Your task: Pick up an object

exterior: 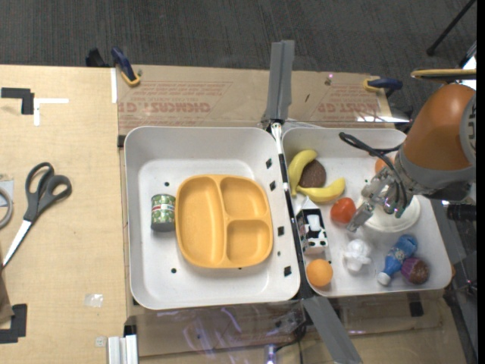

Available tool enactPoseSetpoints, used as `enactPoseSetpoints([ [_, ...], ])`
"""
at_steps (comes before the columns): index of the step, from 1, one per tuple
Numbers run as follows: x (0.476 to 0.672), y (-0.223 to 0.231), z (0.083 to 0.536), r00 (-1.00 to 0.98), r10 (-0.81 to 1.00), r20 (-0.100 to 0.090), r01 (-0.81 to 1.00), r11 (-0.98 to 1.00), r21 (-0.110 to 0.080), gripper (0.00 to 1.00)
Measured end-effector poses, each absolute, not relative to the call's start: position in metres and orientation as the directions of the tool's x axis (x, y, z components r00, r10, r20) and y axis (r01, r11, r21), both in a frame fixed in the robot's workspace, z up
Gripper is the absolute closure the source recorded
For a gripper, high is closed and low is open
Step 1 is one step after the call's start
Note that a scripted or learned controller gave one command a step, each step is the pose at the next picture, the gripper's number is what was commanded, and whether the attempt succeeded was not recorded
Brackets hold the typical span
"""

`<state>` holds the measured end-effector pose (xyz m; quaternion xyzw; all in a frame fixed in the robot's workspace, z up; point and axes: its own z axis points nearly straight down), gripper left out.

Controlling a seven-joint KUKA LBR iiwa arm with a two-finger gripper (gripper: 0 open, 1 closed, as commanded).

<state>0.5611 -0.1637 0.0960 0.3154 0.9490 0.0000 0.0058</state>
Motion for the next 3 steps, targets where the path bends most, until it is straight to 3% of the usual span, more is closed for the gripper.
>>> enactPoseSetpoints([
  [1, 0.626, -0.128, 0.096, -0.764, 0.645, -0.011, 0.645, 0.764, 0.007, 0.0],
  [2, 0.621, -0.104, 0.096, -0.717, 0.697, -0.011, 0.697, 0.717, 0.005, 0.0],
  [3, 0.601, -0.1, 0.096, -0.595, 0.804, -0.009, 0.804, 0.595, 0.009, 0.0],
])
